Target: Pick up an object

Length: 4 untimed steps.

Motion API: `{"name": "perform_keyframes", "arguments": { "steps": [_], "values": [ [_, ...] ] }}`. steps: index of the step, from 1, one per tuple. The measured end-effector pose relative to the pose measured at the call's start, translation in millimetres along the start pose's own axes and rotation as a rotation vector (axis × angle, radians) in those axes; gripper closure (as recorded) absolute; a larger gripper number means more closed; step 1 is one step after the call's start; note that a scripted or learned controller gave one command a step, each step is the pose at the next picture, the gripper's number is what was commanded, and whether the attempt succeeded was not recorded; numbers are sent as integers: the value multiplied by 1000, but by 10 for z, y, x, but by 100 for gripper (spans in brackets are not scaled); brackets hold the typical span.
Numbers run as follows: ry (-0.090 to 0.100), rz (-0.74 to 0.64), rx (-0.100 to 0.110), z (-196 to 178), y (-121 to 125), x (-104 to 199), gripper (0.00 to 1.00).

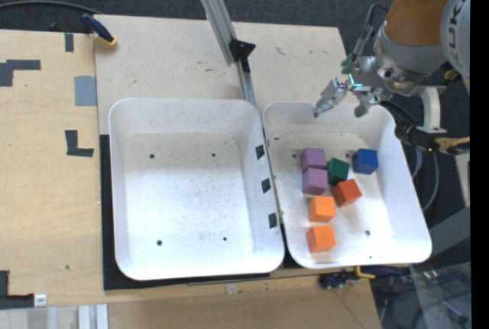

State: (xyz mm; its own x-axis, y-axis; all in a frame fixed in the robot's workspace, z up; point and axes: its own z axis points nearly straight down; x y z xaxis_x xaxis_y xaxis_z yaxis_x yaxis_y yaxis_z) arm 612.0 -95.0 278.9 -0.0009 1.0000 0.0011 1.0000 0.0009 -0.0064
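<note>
The right bin (405, 205) holds several small cubes: two purple ones (313, 169), a green one (338, 169), a blue one (366, 160), a red-orange one (347, 191) and two orange ones (322, 222). My gripper (344, 102) hangs above the far rim of that bin, up and behind the cubes. Its two fingers stand apart with nothing between them, so it is open.
The left bin (122, 167) sits beside the right one, its floor bare. A slanted metal rail (218, 7) runs down to the gap between the bins. Cables hang off the bench to the right of the arm.
</note>
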Motion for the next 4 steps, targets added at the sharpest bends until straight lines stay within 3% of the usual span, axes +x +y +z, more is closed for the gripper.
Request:
{"name": "perform_keyframes", "arguments": {
  "steps": [1, 2, 4],
  "values": [
    [-1, -1, -5, -28, 7, -2, 0],
    [-2, 0, 2, 613, -24, -31, 0],
    [-2, 0, 0, 1552, 27, -26, 0]
  ]
}}
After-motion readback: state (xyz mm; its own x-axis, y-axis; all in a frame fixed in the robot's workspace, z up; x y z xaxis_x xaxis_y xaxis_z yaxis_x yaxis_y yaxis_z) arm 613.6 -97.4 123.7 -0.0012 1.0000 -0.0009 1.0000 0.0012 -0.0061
